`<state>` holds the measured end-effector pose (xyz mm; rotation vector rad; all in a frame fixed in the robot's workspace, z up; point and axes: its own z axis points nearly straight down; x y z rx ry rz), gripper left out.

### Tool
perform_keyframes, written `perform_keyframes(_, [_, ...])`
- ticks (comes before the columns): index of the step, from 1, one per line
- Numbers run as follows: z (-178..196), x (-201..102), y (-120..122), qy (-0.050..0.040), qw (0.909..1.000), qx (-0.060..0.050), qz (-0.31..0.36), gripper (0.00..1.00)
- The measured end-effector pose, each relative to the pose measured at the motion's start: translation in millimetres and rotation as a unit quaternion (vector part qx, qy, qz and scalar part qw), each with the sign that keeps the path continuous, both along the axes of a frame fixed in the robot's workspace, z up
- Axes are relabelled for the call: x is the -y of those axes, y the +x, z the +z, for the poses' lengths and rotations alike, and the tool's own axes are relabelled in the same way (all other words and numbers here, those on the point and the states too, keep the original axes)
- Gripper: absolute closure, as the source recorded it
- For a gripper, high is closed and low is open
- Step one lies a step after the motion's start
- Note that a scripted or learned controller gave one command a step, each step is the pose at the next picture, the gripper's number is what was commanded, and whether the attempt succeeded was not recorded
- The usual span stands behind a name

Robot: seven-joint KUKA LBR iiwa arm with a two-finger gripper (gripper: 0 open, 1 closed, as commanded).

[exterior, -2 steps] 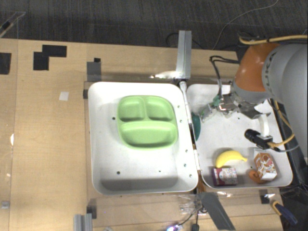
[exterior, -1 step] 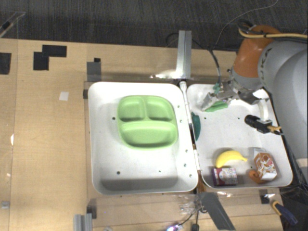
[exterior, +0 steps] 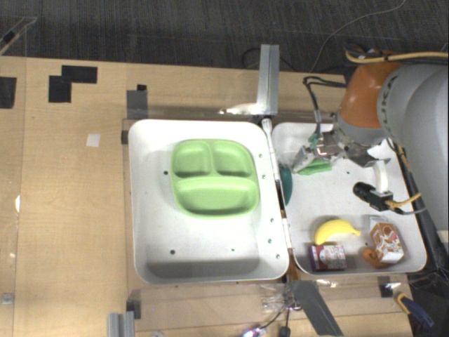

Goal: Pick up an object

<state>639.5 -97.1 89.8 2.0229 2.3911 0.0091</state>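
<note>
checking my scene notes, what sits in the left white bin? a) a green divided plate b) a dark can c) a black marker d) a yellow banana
a, the green three-compartment plastic plate lies in the left shallow white bin, while the yellow banana lies in the right shallow white bin.

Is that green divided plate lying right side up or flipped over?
Right side up: the green divided plate lies flat in the left bin, its three compartments facing up.
</note>
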Motion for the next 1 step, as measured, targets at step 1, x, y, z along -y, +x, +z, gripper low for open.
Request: perform_keyframes(1, [0.5, -4.6, -32.3, 0.0024, 0.9903, 0.002, -0.139, 0.0])
